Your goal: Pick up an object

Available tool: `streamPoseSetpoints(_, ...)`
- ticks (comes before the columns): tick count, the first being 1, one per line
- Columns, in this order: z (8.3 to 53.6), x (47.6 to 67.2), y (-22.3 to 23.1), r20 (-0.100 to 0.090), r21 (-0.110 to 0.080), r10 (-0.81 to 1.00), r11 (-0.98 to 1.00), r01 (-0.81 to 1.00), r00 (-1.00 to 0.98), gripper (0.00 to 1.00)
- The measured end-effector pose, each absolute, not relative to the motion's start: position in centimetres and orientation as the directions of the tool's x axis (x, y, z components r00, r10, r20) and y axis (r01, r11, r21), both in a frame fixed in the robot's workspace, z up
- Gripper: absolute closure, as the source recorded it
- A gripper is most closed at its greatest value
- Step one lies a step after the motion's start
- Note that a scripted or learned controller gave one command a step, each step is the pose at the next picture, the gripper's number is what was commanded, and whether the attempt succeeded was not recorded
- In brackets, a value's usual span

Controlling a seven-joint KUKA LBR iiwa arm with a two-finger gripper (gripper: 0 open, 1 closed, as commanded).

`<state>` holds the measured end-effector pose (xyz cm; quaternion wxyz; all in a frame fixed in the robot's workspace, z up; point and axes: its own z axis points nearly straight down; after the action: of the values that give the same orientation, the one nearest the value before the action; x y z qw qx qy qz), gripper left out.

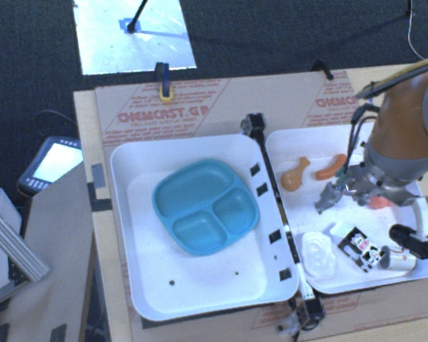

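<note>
White plastic bins: two, side by side on the counter (213, 97). The left bin (141, 237) holds one blue three-compartment tray (206, 216). The end effector (331, 194) sits low in the right bin (303, 138); whether it is open or closed cannot be told, being small and blurred. Above it lie one orange drumstick-shaped toy (295, 174) and one orange sausage (330, 167). Below it lie one white lumpy item (318, 254) and one black-and-white piece (360, 247). One reddish item (380, 202) is partly hidden behind the wrist.
</note>
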<state>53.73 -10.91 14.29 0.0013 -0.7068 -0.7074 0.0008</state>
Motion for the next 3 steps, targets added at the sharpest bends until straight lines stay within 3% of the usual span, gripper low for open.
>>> streamPoseSetpoints(1, 9.0, 53.7, -10.9, 0.001, -0.004, 1.000, 0.001, 1.000, -0.001, 0.00)
streamPoseSetpoints(2, 10.4, 53.8, -10.9, 0.000, 0.002, 1.000, -0.001, 1.000, 0.001, 1.00)
streamPoseSetpoints(3, 15.8, 54.5, -11.9, -0.002, 0.007, 1.000, 0.001, 1.000, -0.001, 1.00)
